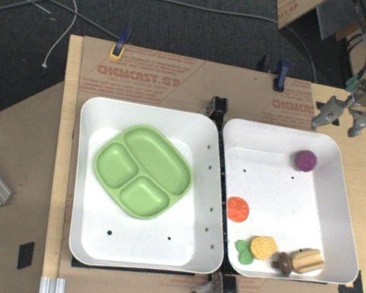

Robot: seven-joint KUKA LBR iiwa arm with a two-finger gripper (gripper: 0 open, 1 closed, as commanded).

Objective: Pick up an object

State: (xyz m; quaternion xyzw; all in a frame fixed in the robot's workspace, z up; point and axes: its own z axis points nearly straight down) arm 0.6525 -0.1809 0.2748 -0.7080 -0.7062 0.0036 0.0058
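Gripper (342, 118): above the desk (29, 151), past the right bin's far right corner; jaws spread wide, nothing between them.
Right bin (340, 203): purple ball (306, 160) near the far wall; orange disc (238, 209) by the left wall; corn cob (263, 247) with green piece (244, 251) and brown wooden piece (300, 261) along the near wall.
Left bin (80, 222): green divided plate (143, 170) lying flat.
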